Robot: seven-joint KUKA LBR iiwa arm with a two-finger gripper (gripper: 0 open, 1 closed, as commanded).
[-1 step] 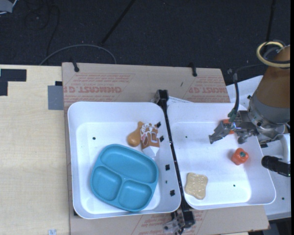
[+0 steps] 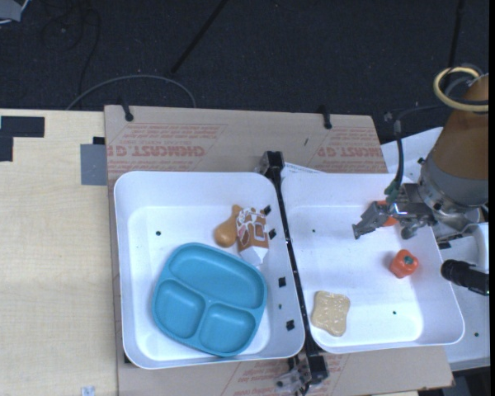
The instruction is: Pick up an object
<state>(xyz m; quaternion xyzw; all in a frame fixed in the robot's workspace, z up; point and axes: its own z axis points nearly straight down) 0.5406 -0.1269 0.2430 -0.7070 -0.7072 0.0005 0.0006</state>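
Here the grey two-finger gripper (image 2: 371, 223), fingers spread wide and holding nothing, hovers near the right white bin's (image 2: 445, 335) far edge, small orange-red round toy (image 2: 403, 264) nearby

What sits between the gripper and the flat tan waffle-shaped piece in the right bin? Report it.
Nothing: in the camera view, only bare white floor of the right bin separates the gripper from the tan waffle-shaped piece.

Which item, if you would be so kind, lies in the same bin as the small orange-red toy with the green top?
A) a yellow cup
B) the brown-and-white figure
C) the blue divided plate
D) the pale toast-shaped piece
D: the pale toast-shaped piece lies near the front of the right bin, which also holds the orange-red toy; the blue divided plate and the brown-and-white figure sit in the left bin.
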